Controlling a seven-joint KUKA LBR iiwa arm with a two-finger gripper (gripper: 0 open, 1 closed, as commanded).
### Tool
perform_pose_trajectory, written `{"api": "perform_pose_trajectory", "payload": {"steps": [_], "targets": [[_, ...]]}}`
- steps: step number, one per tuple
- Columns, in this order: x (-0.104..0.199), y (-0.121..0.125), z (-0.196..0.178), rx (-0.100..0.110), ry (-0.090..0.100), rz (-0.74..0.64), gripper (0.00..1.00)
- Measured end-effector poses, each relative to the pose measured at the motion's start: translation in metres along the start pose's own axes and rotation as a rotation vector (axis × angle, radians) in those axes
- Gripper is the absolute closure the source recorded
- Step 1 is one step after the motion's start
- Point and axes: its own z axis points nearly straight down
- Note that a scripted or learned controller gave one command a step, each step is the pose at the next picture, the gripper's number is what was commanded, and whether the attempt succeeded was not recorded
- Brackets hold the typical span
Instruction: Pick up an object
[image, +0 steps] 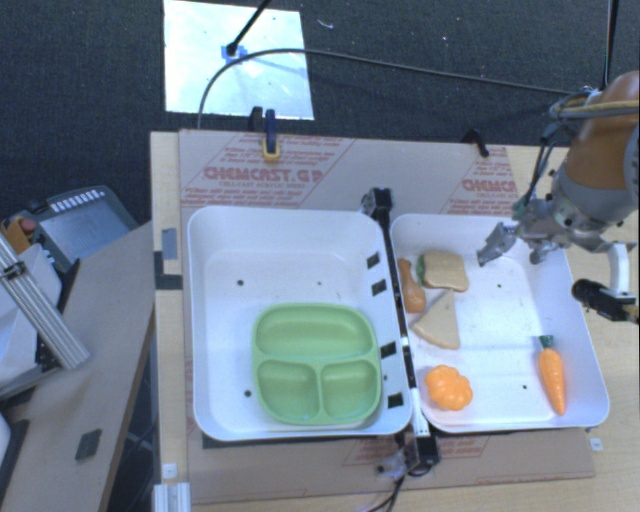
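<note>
Gripper (514, 247) hovers with fingers apart and empty over the right bin's (590, 400) far edge; nearest target, the sandwich (444, 270), lies just toward the divider, flat against that far edge.

Dark carpet (80, 90) fills the upper frame, with a pale reflective sheet (238, 58) at upper centre. A tan side table (75, 370) occupies the lower left, beside the cardboard-covered bench (330, 165).

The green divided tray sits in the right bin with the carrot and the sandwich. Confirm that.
Not quite. The camera view shows the green divided tray in the left bin; the carrot and the sandwich lie in the right bin.
</note>
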Motion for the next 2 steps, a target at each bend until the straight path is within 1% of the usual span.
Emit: {"api": "perform_pose_trajectory", "payload": {"steps": [1,2], "targets": [[0.000,0.003,-0.008,-0.013,-0.002,-0.002,0.00],[0.006,0.004,0.034,-0.012,-0.002,-0.005,0.00]]}}
